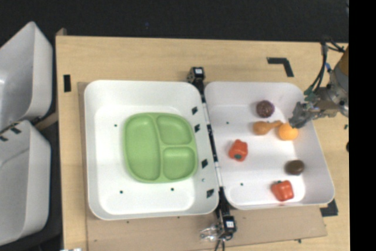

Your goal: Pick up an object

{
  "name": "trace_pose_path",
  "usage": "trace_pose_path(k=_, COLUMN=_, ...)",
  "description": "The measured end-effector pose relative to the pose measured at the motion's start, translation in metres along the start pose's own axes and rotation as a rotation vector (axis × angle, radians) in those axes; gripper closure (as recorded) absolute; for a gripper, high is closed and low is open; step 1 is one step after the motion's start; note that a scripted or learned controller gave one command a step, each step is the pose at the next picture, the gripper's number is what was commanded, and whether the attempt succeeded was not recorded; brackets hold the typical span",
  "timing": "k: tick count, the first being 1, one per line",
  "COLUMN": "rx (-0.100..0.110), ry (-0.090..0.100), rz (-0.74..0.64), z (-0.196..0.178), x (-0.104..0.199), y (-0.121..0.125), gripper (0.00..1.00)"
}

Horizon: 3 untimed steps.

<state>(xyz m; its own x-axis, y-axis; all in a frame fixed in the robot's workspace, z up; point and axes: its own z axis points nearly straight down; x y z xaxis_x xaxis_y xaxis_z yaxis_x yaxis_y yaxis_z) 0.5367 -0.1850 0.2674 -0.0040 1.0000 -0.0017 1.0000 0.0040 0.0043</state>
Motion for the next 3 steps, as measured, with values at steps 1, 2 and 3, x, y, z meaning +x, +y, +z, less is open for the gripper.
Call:
trace_pose_path(k=1, rx=0.004, ry=0.001, rz=-0.001, z=0.013, x=0.048, y=-0.007, gripper=1.0)
trace_pose_path(k=2, rx=0.003, ry=0.002, rz=-0.003, z=0.015, x=0.108, y=-0.002, gripper=1.0)
trace_pose_path(k=3, rx=0.002, ry=0.003, rz=-0.003, z=0.008, x=0.164, y=-0.004, gripper=1.0)
